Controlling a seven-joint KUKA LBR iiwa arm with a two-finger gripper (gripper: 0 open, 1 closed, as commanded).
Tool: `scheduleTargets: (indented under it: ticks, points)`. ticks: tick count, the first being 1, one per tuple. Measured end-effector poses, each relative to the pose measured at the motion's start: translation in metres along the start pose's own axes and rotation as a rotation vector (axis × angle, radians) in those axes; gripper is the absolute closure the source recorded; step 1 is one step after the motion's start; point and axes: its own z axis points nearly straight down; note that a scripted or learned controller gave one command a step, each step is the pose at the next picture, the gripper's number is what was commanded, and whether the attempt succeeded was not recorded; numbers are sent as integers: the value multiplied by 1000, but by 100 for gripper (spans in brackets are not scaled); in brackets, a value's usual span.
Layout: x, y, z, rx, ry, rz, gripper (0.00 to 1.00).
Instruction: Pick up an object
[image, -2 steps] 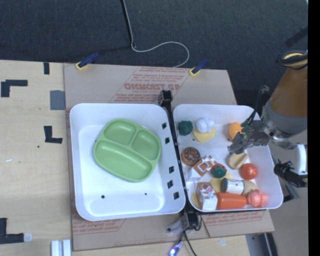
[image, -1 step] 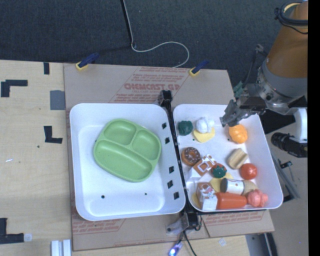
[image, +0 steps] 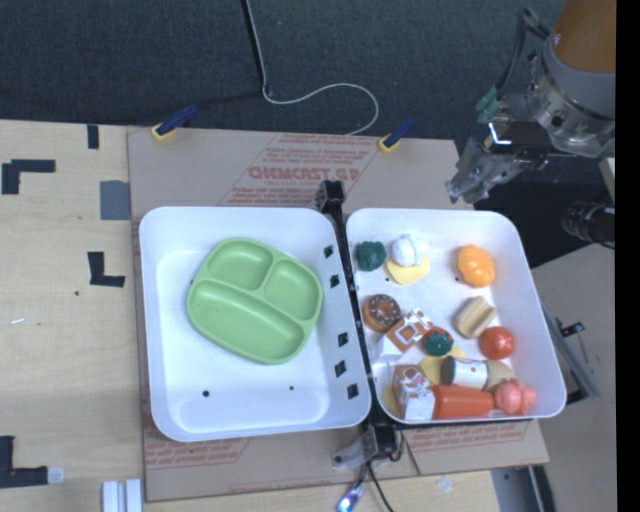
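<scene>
Gripper hangs at two o'clock, above the far rim of the right bin, carrying nothing; whether it is released or clenched cannot be told. Nearest candidate object, the orange fruit, lies inside that bin at four o'clock of the tool, well apart. Toy food crowds around it. Left bin holds a green plate. Assessment: descent, grasp and lift all remain.

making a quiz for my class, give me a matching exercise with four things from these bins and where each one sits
Things:
1. green divided plate
2. orange toy fruit
3. toy donut
4. toy carrot

Places:
A. right bin, near front edge
B. left bin
C. right bin, far right part
D. right bin, close to the divider between the bins

Pairs: 1-B, 2-C, 3-D, 4-A
</scene>
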Motion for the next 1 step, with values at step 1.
scheduleTargets:
  ticks: [1]
  points:
    - [-38, -39, 42, 15, 0, 8, 100]
